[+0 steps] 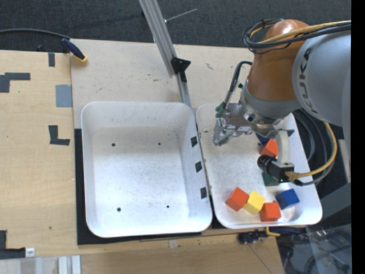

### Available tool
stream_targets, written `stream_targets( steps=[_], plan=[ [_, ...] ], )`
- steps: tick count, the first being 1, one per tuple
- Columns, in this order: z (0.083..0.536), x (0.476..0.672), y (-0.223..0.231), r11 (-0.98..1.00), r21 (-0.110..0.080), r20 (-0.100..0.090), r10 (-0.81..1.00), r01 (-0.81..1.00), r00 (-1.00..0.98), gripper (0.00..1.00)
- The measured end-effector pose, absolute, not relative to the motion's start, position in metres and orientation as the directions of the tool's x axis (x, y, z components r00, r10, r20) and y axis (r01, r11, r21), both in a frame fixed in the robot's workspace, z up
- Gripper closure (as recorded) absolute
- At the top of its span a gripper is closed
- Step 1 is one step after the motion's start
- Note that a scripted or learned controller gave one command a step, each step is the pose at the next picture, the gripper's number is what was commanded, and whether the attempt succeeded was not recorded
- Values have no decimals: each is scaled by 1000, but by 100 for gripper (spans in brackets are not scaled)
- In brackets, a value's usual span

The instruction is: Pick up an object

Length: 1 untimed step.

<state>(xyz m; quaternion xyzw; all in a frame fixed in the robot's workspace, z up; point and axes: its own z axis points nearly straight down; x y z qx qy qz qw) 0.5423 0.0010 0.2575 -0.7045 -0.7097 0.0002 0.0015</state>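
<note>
Robotics lab: taped plywood bench [114, 79], white bins [91, 153], loose cables [34, 34].

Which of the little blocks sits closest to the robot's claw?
The lone orange block, just right of the gripper and partly hidden by the arm. The other blocks cluster at the bin's near end.

Bench: pale wooden bench top [114, 67], light tan, scuffed.
Bins: two shallow white plastic bins side by side, touching; left bin [91, 153], right bin [311, 207].
Mat: black flat mat [80, 233] showing under the left bin's left and front edges.
Tape: grey tape patches [64, 96] on the bench's left part.
Cable: black cable with a blue-and-yellow tip [74, 49] near the far left corner.
</note>
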Motion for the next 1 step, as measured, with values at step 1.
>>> stream_targets(
  steps=[1],
  plan=[
    [260,540,56,8,-2,2,1000,1000,-8,100]
  ],
)
